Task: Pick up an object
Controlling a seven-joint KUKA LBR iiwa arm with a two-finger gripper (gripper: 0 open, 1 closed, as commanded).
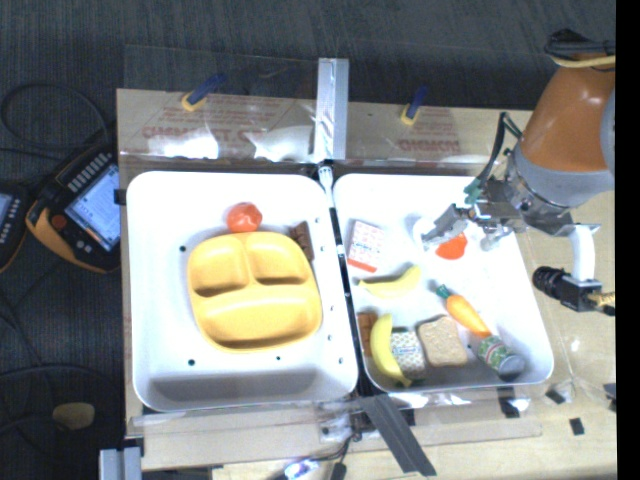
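Camera view, left to right from the yellow plastic divided tray [254, 290]: right of it I see a small orange-red piece [452, 248], with the gripper [445, 226] just above; finger state I cannot tell. I'd descend centred. White bins [340, 258], wooden bench [600, 368], dark carpet [300, 13].

We are looking at a robotics lab: a tabletop [570, 368] carrying two white bins [160, 368] clamped side by side, toy food [392, 283] as test objects, a teach pendant [85, 213] with cables [30, 118] on dark carpet [300, 18], and a grey-orange industrial arm [570, 128].
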